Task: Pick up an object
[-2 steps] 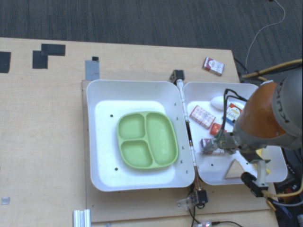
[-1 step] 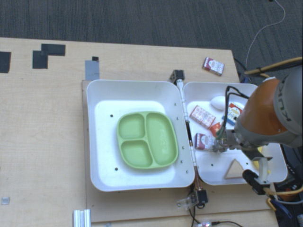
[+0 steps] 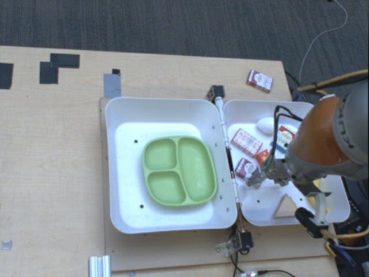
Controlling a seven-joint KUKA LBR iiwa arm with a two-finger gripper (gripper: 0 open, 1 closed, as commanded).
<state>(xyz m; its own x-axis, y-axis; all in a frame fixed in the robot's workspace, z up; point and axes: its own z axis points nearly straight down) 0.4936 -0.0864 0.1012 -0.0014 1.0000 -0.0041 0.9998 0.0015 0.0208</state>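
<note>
I have the claw (image 3: 255, 178) low in the right bin (image 3: 259, 215), near its left wall, hanging off the grey arm (image 3: 323, 140) with the orange band. From up here I cannot tell how the claw stands, so I won't claim any hold. Just beside it, toward the far wall, lies a small red-and-white packet (image 3: 244, 167), touching or nearly touching the claw tip; I can't say which. A bigger red-and-white packet (image 3: 247, 141) sits farther behind that one, and a white oval thing (image 3: 265, 124) farther still. Toward the near wall, to the claw's right, rests a tan wedge (image 3: 284, 207). Left of the claw, across the divider, the other bin (image 3: 121, 154) carries a green divided tray (image 3: 179, 171).

My read: this is the reach-and-grasp step, aimed at the small packet. Next I'd want the claw centred over that packet, closed on it, then lifted straight up to check it comes along
</note>
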